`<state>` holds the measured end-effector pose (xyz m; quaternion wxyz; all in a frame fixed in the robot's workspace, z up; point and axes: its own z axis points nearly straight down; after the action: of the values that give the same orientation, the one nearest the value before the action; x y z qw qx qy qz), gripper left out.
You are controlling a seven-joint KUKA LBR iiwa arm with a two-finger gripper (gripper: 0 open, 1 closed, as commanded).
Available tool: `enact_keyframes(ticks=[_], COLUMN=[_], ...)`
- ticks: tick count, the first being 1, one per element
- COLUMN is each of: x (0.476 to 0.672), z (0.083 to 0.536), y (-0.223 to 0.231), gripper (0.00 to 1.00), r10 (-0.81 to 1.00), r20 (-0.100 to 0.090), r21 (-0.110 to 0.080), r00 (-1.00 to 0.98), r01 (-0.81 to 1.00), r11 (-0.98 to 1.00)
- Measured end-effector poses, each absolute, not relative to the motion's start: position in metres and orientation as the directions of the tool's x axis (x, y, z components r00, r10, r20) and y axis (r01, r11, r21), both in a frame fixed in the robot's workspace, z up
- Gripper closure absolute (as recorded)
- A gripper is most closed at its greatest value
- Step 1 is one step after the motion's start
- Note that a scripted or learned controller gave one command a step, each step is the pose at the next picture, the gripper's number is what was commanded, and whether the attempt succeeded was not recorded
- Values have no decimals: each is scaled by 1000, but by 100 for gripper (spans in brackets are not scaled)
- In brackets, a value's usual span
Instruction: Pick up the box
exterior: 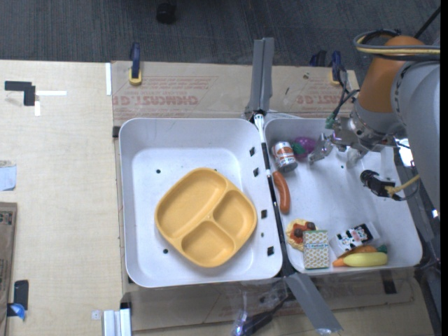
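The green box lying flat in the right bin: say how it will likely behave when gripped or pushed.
The green box looks like thin printed card, so probably light and somewhat crushable. It lies flat, so it should slide rather than roll or tip. It sits against the pizza slice toy and near the bin's front wall, so a push would likely nudge that toy or jam.

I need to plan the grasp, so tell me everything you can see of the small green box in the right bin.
The box is small, flat and rectangular, pale green with fine print too small to read; it looks like cardboard. It lies flat near the front edge of the right bin, long side running roughly front to back, slightly tilted. Its upper left corner overlaps or touches the pizza slice toy. The carrot lies just to its right. The gripper is apart from it, toward the bin's far end.
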<state>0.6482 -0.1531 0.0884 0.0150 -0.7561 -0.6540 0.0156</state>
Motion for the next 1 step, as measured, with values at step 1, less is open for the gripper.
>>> enact_keyframes(ticks=[1], x=[648], z=[88], y=[-152], gripper=[0], r10=[990], r20=[-4], r21=[-43], r00=[144], r01=[989], r11=[-144])
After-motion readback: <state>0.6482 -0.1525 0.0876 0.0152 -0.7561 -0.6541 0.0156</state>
